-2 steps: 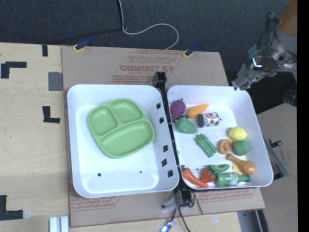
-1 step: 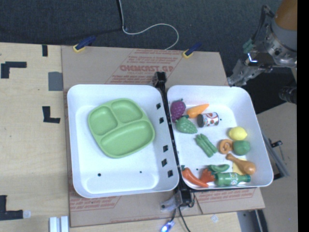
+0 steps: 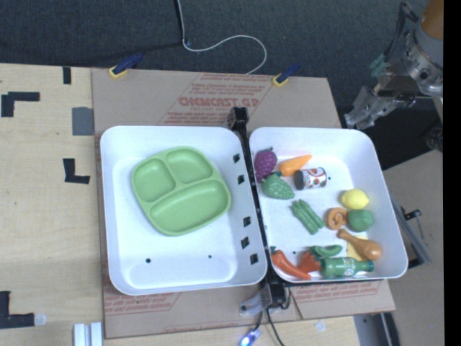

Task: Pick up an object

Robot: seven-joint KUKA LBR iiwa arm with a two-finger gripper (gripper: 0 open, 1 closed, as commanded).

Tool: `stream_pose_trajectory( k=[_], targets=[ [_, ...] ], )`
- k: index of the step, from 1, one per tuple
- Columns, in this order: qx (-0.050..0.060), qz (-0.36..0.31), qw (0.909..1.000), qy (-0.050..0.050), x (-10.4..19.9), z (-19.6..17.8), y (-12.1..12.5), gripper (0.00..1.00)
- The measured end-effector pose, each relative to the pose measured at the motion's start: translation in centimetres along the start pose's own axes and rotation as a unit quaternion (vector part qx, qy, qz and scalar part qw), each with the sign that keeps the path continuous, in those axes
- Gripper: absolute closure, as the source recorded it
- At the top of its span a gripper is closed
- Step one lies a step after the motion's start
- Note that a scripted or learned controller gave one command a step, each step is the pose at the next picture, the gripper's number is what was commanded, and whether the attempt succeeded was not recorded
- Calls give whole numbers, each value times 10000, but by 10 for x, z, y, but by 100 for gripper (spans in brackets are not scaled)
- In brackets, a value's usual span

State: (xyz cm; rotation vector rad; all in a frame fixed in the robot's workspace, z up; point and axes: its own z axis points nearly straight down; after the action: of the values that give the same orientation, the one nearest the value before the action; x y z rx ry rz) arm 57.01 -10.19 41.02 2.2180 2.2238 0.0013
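The right bin [image 3: 364, 144] holds several toy foods. Purple grapes [image 3: 265, 161], a carrot [image 3: 295, 165] and a small can [image 3: 311, 178] lie near its far left. A green leafy vegetable [image 3: 277, 187] and green beans [image 3: 307, 216] sit mid-bin. A lemon [image 3: 354, 199], a lime [image 3: 361, 220], an orange ring [image 3: 335, 218] and a drumstick [image 3: 360, 244] lie on the right. A green bottle [image 3: 347, 267] and a red pepper [image 3: 287, 264] rest along the near wall. My gripper [image 3: 359, 115] hangs above and beyond the bin's far right corner, outside it, with nothing in it.
The left bin [image 3: 122, 150] holds a green divided plate [image 3: 181, 189]. Both bins stand on a cardboard sheet [image 3: 209, 96] on the bench. A white cable [image 3: 216, 45] loops behind the bins. The arm's orange band [image 3: 434, 6] is at the upper right.
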Motion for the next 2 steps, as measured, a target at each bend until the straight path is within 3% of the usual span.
stream_pose_trajectory(
  k=[1,2],
  targets=[
    [1,11,10000,-2,-16,-28,-50,100],
    [25,13,10000,4,-3,-2,-88,100]
  ],
)
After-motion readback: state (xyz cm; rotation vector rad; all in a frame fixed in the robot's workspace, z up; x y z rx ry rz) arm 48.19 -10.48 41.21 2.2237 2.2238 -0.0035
